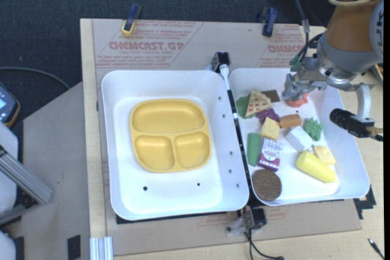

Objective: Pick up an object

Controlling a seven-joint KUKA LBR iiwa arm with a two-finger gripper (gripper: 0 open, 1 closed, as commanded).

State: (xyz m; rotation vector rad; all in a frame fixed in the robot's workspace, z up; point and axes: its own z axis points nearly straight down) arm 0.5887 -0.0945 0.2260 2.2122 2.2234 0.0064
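Toy food pieces heaped in the right-hand shallow white bin (359,182) are what the arm has to pick from, and none looks lifted yet. The grey two-finger gripper (296,93) hangs low over that bin's far side, right above a small red-orange piece (296,101) that peeks out beneath it. Whether it is spread or closed I cannot tell from this slanted view, nor whether it has hold of anything, so I judge the pick as reached for but not done; the grasp and lift remain.

Nearer than the red-orange piece lie a triangular sandwich wedge (258,101), a green leaf-shaped piece (242,106), a yellow cheese block (270,128), a pink printed packet (270,153), a round brown cookie (267,184), a yellow lemon-like piece (315,167) and a white block (300,138).

Left of the red-orange piece, the other white bin (116,149) holds a yellow three-compartment plastic tray (170,134), its compartments bare.
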